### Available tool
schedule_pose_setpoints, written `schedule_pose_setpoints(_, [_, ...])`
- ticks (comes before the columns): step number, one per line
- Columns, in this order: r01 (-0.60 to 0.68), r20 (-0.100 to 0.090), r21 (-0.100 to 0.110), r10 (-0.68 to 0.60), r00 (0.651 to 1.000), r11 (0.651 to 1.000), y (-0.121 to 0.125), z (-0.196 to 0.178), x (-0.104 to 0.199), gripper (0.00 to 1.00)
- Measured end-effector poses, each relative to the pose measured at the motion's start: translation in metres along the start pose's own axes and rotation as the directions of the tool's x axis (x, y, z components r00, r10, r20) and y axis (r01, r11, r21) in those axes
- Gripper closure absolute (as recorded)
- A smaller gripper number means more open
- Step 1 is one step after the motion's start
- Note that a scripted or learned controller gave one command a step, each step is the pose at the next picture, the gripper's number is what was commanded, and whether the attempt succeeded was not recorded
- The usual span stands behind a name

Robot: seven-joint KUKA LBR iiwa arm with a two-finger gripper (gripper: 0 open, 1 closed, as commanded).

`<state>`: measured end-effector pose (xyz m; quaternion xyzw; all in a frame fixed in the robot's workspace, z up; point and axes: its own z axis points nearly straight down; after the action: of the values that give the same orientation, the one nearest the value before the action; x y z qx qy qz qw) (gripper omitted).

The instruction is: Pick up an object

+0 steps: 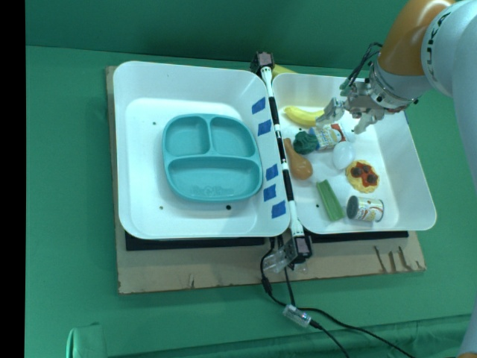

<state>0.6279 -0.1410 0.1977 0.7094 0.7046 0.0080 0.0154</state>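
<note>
Currently the gripper (pixel 347 117) hangs over the right bin (pixel 417 177) with fingers spread, nothing between them. Banana (pixel 302 115) lies just to its left, a small labelled bottle (pixel 328 136) just below it, white egg (pixel 342 155) further below. Teal divided plate (pixel 212 157) sits well off left in the left bin (pixel 141 95).

The right bin (pixel 417 192) is crowded on its left half: banana (pixel 302 115), broccoli (pixel 304 142), small carton (pixel 328 136), white egg (pixel 343 155), tart (pixel 362 176), celery stick (pixel 329 200) and can (pixel 365 209) lie close together. Open floor remains along its right wall. In the left bin (pixel 138 162), the teal divided plate (pixel 212 157) fills the middle, leaving free margins around it.
</note>
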Motion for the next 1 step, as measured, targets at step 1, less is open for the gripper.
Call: schedule_pose_setpoints(1, [-0.007, 0.004, -0.019, 0.007, 1.000, 1.000, 0.0042, -0.0176, -0.0029, 1.00])
